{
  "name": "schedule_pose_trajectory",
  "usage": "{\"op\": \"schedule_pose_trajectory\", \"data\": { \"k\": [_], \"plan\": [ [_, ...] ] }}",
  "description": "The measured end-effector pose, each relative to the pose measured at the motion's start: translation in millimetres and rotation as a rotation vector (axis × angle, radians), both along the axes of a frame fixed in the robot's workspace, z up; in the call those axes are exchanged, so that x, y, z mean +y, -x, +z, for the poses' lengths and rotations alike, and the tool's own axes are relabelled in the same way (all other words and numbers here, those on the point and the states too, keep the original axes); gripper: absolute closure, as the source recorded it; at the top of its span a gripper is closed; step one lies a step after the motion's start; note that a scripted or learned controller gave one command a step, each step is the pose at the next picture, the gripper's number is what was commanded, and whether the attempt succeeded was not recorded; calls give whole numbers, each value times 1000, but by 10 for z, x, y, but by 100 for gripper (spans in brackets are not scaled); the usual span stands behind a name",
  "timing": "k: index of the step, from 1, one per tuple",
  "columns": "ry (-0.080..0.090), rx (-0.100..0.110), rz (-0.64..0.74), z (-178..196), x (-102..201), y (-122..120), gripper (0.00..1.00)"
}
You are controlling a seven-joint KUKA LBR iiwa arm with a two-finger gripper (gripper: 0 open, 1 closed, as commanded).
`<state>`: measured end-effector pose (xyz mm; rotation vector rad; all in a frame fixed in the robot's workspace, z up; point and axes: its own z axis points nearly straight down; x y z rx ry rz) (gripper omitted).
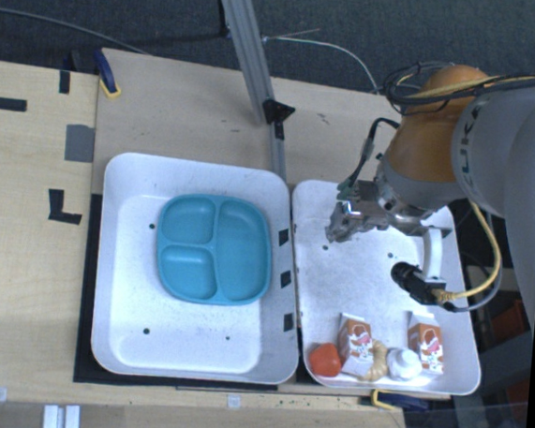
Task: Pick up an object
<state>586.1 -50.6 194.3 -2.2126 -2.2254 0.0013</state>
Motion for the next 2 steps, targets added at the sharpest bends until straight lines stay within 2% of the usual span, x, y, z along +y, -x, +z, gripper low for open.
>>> {"op": "schedule_pose_trajectory", "data": {
  "k": [2],
  "plan": [
    [0, -2, 2, 310, 1055, 215, 100]
  ]
}}
